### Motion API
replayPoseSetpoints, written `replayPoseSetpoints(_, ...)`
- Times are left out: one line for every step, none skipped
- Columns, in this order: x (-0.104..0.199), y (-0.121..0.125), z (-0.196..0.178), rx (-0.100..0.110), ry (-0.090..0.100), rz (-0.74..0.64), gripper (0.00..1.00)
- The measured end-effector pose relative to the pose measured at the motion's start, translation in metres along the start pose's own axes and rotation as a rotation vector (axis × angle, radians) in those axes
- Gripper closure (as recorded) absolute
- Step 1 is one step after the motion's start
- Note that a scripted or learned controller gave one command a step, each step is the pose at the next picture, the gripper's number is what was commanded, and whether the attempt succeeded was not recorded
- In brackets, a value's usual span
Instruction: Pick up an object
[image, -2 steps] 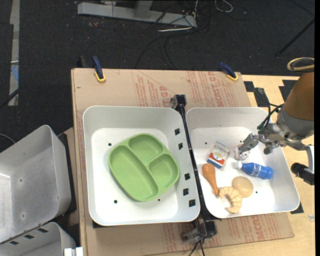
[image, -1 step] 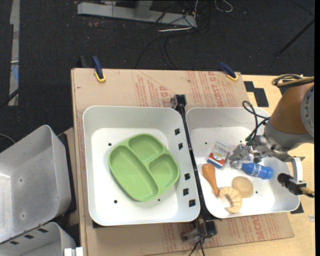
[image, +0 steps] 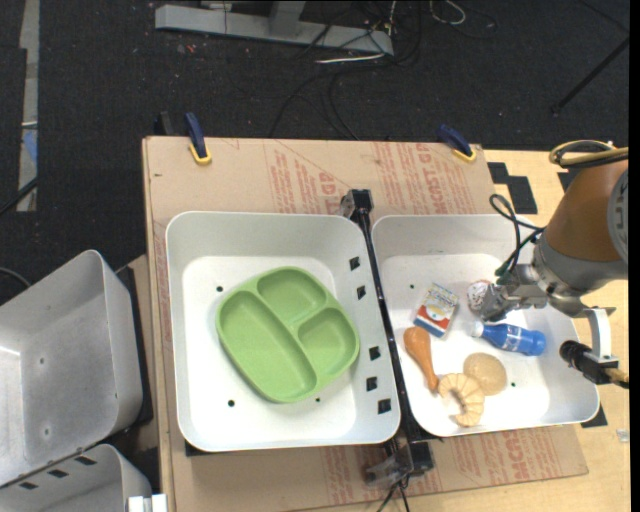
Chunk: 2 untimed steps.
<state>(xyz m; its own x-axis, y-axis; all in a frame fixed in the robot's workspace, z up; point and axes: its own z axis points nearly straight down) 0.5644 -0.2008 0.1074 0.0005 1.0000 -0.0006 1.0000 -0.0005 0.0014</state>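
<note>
Blue plastic, glossy and rounded, makes up the small bottle (image: 512, 338) lying on its side in the right bin (image: 430, 235); it has a white band near its left end, and any print on it is too small to read. The gripper (image: 497, 297) hangs just above and left of that bottle, its dark metal tip low over the bin floor, close to the bottle but with a sliver of white between them. Whether the jaws are spread or pressed together cannot be told from this slant, and nothing is seen pinched in them.

Right beside the gripper tip, up-left of the bottle, lies a small crumpled silvery object (image: 479, 294). Further left of the bottle sits a little carton (image: 436, 309), white with red and blue print, its lettering illegible. Below-left of the bottle lies a smooth orange-brown drumstick-shaped toy (image: 421, 356), and just below the bottle rest a pale tan rounded piece (image: 486, 371) and a ridged, curled beige piece (image: 463, 396), touching each other.

Well left of the bottle, the left bin (image: 190, 240) bears a matte green divided plate (image: 288, 333) with three compartments. Both bins sit on a cardboard sheet (image: 300, 175) printed with faded red lettering, held by yellow-tipped clamps (image: 199, 143) at its far edge.
</note>
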Motion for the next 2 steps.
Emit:
replayPoseSetpoints(0.002,0.003,-0.043,-0.004,-0.001,-0.003,1.00)
replayPoseSetpoints(0.012,0.007,-0.093,-0.004,-0.001,-0.005,1.00)
